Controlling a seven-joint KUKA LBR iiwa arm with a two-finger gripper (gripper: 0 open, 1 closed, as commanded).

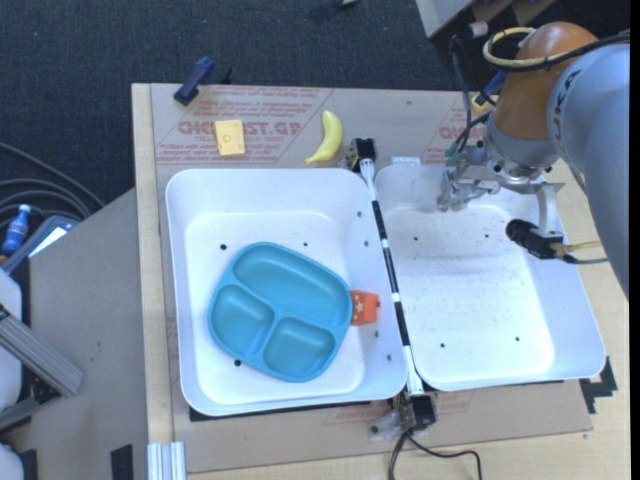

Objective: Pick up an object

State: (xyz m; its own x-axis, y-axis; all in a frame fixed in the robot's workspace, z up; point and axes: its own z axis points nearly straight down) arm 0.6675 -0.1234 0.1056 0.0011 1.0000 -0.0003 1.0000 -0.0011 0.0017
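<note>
The tool (pixel 452 200) hangs over the far part of the right bin (pixel 560 353); I cannot tell its opening. A blue plate (pixel 280 310) lies in the left bin (pixel 190 203), an orange piece (pixel 364 308) touching it.

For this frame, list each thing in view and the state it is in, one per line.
Blue divided plate: flat in the left bin, right way up.
Small orange object: in the left bin, touching the plate's right edge.
Banana: on the bench behind the left bin.
Gripper: low over the right bin's far end; nothing visibly held.
</note>
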